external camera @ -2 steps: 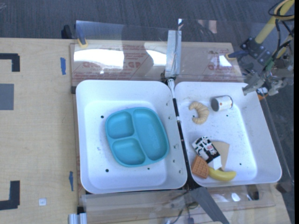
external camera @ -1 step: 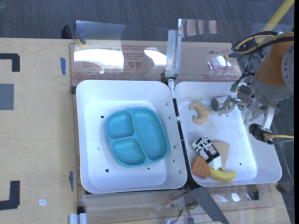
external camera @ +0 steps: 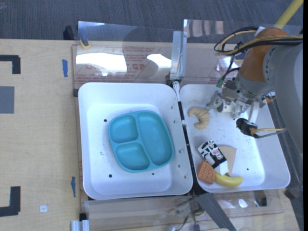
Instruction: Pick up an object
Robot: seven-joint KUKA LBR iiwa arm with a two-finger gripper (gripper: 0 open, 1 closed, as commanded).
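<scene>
My gripper [external camera: 231, 107] hangs over the back of the right bin [external camera: 274, 170], just right of a tan croissant [external camera: 200, 117], and nothing can be seen held in it. Toward the front of that bin lie a black-and-white patterned toy [external camera: 211, 152], a tan wedge-shaped slice [external camera: 230, 156], an orange waffle piece [external camera: 206, 173] and a yellow banana [external camera: 228, 179], packed close together. These front items sit well below the gripper in the view.
The left bin [external camera: 91, 129] holds a blue divided plate [external camera: 140, 140]. A clear plastic wall [external camera: 125, 57] stands behind both bins, with a metal divider post [external camera: 178, 52] between them. The grey arm [external camera: 284, 76] covers the right bin's far right corner.
</scene>
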